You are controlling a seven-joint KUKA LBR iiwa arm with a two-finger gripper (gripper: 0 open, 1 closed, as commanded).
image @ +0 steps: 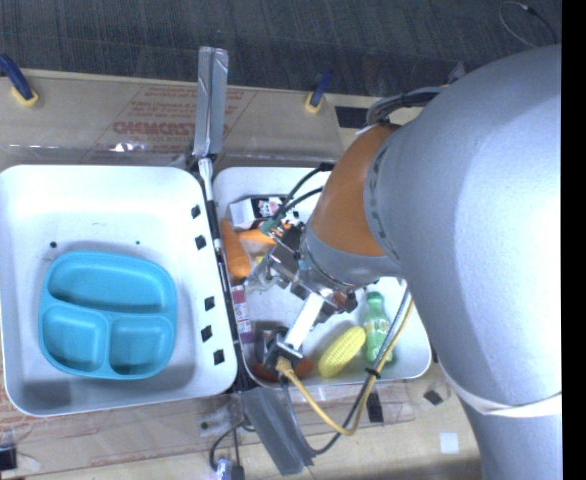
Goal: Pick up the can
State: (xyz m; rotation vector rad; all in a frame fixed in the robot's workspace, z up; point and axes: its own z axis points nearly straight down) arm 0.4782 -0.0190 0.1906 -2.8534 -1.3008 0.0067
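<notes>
My gripper (pixel 265 266) is low in the right bin (pixel 413 363), close to its left wall, and the wrist and big grey arm hide most of that bin. A dark reddish round thing (pixel 260 371), which may be the can, lies in the bin's front left corner, partly hidden by the robot. A small purplish labelled item (pixel 239 303) leans against the left wall just below the gripper. I cannot make out anything between the gripper's tips.
An orange carrot-like piece (pixel 235 251), a yellow corn cob (pixel 340 351), a green bottle (pixel 375 320) and a white-and-black packet (pixel 254 209) share the right bin. The left bin (pixel 23 203) holds a blue divided plate (pixel 108 313).
</notes>
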